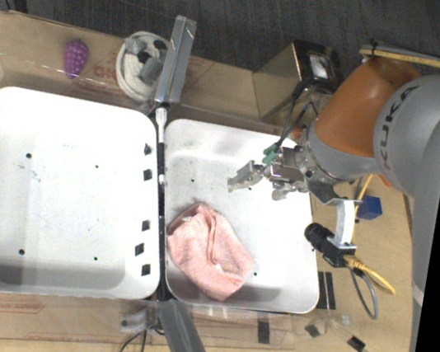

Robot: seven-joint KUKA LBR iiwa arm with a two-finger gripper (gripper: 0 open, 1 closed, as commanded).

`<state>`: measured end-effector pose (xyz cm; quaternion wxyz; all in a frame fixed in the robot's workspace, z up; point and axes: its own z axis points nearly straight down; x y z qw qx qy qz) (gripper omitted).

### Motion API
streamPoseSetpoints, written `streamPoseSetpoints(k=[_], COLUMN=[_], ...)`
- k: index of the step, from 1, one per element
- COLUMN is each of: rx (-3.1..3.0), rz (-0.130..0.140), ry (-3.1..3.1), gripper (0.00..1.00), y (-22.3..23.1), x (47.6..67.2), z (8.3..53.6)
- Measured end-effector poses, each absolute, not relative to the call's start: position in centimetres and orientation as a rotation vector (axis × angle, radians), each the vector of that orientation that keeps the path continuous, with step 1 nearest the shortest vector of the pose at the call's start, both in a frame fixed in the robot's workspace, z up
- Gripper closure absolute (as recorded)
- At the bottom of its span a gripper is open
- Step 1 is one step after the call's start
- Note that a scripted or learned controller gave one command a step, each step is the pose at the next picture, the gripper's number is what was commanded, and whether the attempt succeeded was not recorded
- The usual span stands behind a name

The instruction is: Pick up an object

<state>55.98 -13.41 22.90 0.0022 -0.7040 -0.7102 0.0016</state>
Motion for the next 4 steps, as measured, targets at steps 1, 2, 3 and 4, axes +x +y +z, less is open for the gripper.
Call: streamPoseSetpoints(k=[1,2,3,4], rx=[-2.201,-2.201,-2.144,-2.117], rz=[0.007,0.008,0.006,0.002], ry=[-2.232,-2.233,-2.288,-2.317], gripper=[1.0,0.0,0.0,0.0], y=[-13.3,-13.3,-11.0,-13.4], x=[56.0,56.0,54.5,57.7], z=[23.9,23.9,10.8,9.1])
